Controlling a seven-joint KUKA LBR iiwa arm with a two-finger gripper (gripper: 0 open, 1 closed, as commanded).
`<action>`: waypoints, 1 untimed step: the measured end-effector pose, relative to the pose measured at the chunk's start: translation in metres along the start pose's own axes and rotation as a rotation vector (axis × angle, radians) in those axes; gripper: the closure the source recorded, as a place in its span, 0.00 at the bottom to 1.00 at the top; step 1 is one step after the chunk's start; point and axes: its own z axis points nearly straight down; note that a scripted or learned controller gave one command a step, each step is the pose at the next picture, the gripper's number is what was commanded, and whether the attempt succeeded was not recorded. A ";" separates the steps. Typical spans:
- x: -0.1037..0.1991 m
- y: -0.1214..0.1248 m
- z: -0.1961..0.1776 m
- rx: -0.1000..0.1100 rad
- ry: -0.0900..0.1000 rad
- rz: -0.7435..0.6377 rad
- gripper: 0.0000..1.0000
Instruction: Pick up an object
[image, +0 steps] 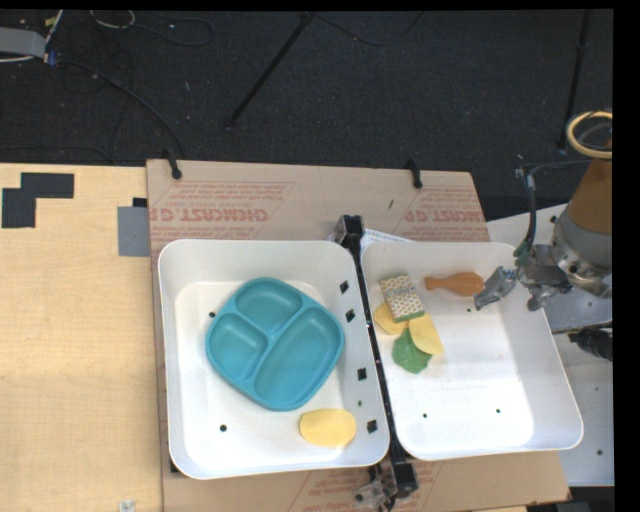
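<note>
Nearest your camera, a yellow lump (327, 427) lies in the left bin (185, 300), just below a teal divided plate (275, 342). Your gripper (512, 286) hovers over the right bin's (520, 400) upper right corner, fingers spread and holding nothing. To its left sit an orange piece (455, 284), a patterned block (401, 295), yellow pieces (428, 335) and a green piece (409, 355), clustered together.
</note>
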 end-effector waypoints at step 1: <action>0.000 0.003 -0.009 -0.013 -0.003 -0.003 0.00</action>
